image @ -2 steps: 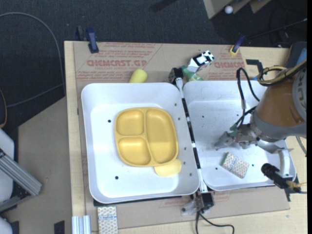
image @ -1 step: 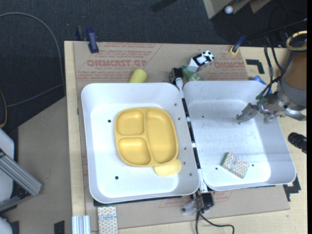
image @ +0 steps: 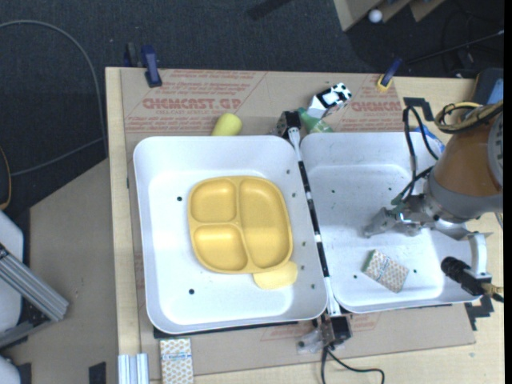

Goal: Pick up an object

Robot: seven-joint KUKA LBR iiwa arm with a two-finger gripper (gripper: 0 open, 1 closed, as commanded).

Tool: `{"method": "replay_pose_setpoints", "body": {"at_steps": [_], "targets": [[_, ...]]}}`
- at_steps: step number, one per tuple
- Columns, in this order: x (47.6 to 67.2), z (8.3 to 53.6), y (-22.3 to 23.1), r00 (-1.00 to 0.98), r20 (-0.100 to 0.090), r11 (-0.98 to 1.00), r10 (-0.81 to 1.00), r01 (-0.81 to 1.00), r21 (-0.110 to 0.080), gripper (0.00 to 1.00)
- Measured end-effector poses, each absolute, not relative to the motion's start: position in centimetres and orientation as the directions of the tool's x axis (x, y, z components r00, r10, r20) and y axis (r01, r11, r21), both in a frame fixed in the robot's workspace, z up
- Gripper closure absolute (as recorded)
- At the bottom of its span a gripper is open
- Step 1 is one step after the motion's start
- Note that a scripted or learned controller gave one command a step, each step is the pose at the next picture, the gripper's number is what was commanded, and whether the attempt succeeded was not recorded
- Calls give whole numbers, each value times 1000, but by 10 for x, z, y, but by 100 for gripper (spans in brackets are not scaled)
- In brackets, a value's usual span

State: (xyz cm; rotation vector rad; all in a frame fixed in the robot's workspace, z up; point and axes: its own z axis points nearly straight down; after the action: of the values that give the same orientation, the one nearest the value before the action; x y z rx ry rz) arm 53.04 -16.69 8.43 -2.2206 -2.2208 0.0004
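Note:
A small patterned packet (image: 388,270) lies flat near the front of the right bin (image: 352,162). My gripper (image: 382,224) is low inside that bin, just behind and slightly left of the packet, with a small gap between them. Nothing shows in its grasp. The grey arm with its orange band (image: 468,170) reaches in from the right. In the left bin (image: 160,214) rests a yellow divided plate (image: 240,222), and a pale yellow flat piece (image: 276,277) pokes out from under its front edge.
Behind the bins on the cardboard bench sit a yellow object (image: 227,124) and a black-and-white object (image: 330,99). Blue clamps (image: 150,65) hold the back edge. Another patterned packet (image: 176,360) lies in front of the left bin. Cables (image: 416,134) hang beside the arm.

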Motion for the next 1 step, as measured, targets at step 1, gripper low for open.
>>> {"method": "replay_pose_setpoints", "body": {"at_steps": [1], "targets": [[619,113,-201,-2,-1,2,1000,1000,2,0]]}}
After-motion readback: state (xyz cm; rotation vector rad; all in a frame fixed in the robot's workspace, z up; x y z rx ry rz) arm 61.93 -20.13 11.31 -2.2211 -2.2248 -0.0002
